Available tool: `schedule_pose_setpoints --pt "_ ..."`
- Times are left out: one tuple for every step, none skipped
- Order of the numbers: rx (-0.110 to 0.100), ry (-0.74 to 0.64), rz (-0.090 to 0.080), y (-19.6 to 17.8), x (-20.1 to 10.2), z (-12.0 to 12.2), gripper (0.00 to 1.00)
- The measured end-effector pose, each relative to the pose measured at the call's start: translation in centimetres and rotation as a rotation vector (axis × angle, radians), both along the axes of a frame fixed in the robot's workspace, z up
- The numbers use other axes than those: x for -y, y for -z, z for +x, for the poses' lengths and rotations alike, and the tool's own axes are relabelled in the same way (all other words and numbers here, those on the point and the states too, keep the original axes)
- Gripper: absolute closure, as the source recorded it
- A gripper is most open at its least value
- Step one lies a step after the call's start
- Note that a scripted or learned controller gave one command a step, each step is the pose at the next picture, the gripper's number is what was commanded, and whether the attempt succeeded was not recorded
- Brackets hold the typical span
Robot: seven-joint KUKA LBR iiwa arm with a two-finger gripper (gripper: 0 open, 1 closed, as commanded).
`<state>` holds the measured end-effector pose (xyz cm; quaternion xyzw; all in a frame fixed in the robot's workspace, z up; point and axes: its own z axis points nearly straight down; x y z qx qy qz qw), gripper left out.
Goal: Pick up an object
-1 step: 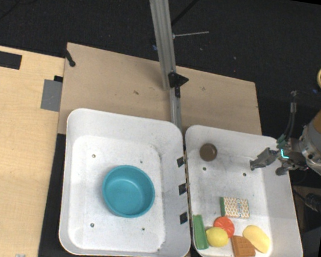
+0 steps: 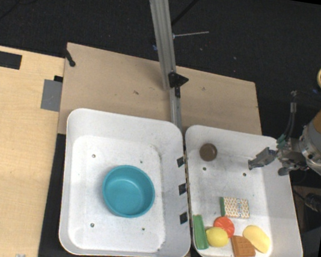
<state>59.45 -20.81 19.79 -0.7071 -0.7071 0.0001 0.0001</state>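
From above, the gripper (image 2: pixel 272 161) hovers at the right bin's (image 2: pixel 293 208) far right edge, fingers spread and holding nothing. Objects cluster in that bin's near corner: a green stick (image 2: pixel 199 231), a yellow ball (image 2: pixel 217 237) touching a red ball (image 2: pixel 225 225), a yellow lemon (image 2: pixel 257 237), a brown block (image 2: pixel 242 248) and a patterned pad (image 2: pixel 235 207). A brown puck (image 2: pixel 208 152) sits alone at the far side (the easiest reach, I'd say). It looks light, stiff and smooth; being round, it has no long axis, so pinch across its sides. The left bin (image 2: pixel 86 137) holds a teal bowl (image 2: pixel 129 190) on the desk (image 2: pixel 5 147).
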Motion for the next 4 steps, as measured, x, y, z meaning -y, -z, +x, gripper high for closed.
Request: schedule_pose_setpoints --pt "-0.006 -0.001 0.001 6.3 0.0 0.0 0.00" --pt "-0.004 -0.001 0.001 10.9 -0.1 -0.1 0.00" --pt "0.000 0.000 0.000 9.7 0.0 0.0 1.00" --pt "0.004 0.000 -0.002 4.2 1.0 0.1 1.00"
